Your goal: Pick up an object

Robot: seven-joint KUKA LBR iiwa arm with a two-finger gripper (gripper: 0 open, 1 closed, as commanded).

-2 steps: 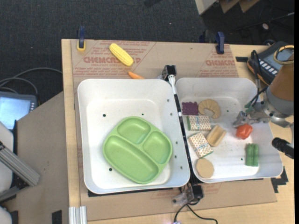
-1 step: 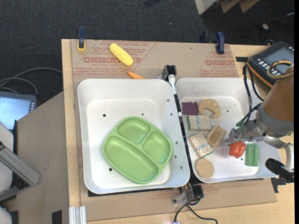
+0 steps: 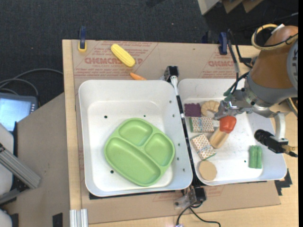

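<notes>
Table (image 3: 142, 56): carried both bins; a corn cob (image 3: 122, 55) lay on it far up-left of the gripper.
Left bin (image 3: 90, 108): well left of the gripper, holding a green plate (image 3: 138, 150).
Right bin (image 3: 236, 84): the gripper (image 3: 226, 107) hung over its upper middle.
Gripper: whether wide or narrow could not be told; nothing showed held.
Red item (image 3: 227, 123): just below the gripper, touching a tan block (image 3: 218, 138).
Progress: likely pre-grasp; lift remained.
Room: items crowded left and below; open floor lay right, toward a green block (image 3: 255, 156).

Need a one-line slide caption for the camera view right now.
KUKA arm's gripper poised above toy food in the right bin, near a red pepper; green divided plate in the left bin.
</notes>
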